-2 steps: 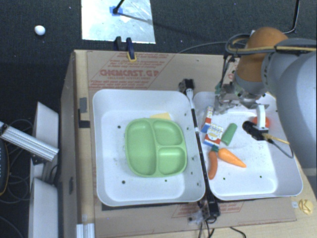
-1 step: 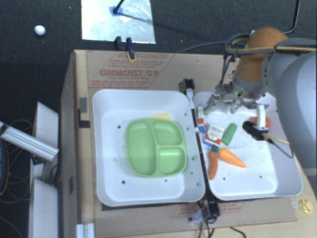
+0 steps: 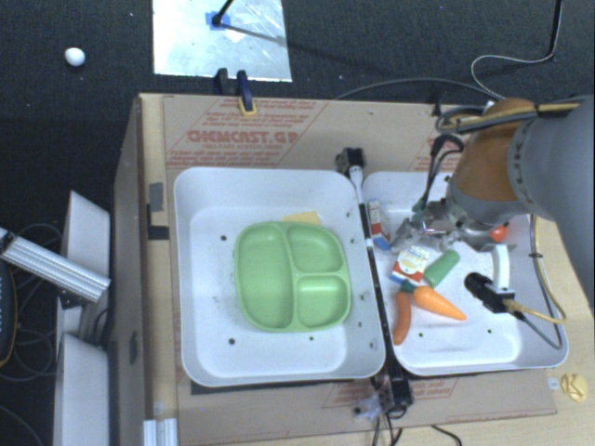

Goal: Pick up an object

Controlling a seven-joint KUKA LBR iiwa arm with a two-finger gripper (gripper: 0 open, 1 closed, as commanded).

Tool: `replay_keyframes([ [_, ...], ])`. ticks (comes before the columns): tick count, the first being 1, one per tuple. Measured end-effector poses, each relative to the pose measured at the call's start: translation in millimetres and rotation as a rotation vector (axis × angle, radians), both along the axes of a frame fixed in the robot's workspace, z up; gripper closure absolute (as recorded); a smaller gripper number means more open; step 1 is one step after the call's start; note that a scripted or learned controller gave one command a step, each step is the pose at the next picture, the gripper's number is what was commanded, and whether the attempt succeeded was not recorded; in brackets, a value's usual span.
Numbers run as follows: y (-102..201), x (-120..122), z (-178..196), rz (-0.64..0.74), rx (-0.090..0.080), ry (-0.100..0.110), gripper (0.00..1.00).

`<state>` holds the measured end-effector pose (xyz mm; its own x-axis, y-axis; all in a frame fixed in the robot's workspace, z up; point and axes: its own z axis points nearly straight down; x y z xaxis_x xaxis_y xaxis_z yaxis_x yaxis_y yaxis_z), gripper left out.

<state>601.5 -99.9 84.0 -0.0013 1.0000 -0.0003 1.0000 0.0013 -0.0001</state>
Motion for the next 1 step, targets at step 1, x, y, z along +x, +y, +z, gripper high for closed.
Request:
replay_keyframes([
  [1, -4.6, 63.0, 1.0, 0.003, 0.0, -0.003, 0.0],
])
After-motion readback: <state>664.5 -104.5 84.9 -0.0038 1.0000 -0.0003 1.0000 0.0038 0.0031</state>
